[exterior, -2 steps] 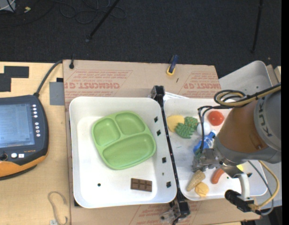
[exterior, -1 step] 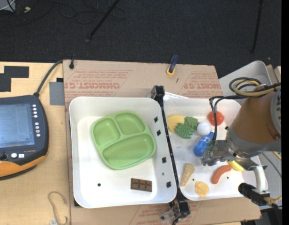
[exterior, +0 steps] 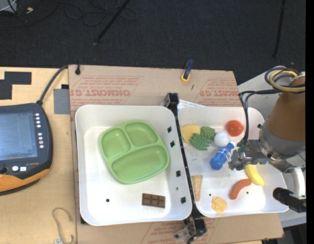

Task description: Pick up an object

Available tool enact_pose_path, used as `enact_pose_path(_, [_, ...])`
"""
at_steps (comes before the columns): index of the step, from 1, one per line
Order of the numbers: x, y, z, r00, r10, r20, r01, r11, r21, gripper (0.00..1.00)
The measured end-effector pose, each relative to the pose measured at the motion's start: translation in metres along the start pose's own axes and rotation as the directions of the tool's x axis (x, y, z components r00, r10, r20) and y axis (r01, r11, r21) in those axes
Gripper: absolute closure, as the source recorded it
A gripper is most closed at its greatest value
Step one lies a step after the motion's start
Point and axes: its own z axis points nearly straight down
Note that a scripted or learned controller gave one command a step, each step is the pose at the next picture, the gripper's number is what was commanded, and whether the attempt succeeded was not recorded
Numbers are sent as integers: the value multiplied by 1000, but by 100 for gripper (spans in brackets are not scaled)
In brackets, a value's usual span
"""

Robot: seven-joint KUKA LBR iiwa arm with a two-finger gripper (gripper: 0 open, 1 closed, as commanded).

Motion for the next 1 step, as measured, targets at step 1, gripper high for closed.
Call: enact_pose_path(1, [-1,0,-20,1000,-1,-1,1,1000,3,100])
